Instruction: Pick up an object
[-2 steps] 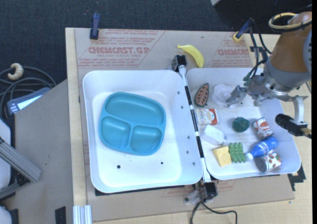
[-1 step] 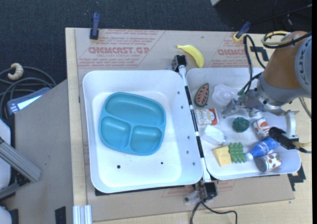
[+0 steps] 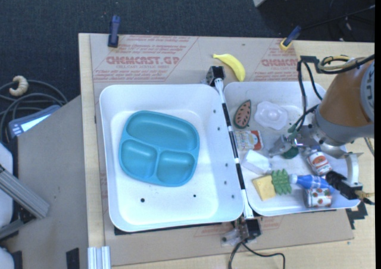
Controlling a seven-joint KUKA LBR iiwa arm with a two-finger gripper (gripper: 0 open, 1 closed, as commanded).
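Nearest me, along the right bin's (image 3: 351, 203) front edge, lie a yellow block (image 3: 264, 187), green brush (image 3: 281, 181) and small can (image 3: 319, 197). I'd pinch the light, stiff block's flat sides. My gripper (image 3: 290, 141) hovers mid-bin; grip state I cannot tell.

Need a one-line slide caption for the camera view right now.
Arm's hand low in the cluttered right bin; blue divided plate alone in the left bin; banana on the bench behind.

A dark green, small rounded object (image 3: 290, 152) lies in the right bin's middle, just beside a clear plastic piece.
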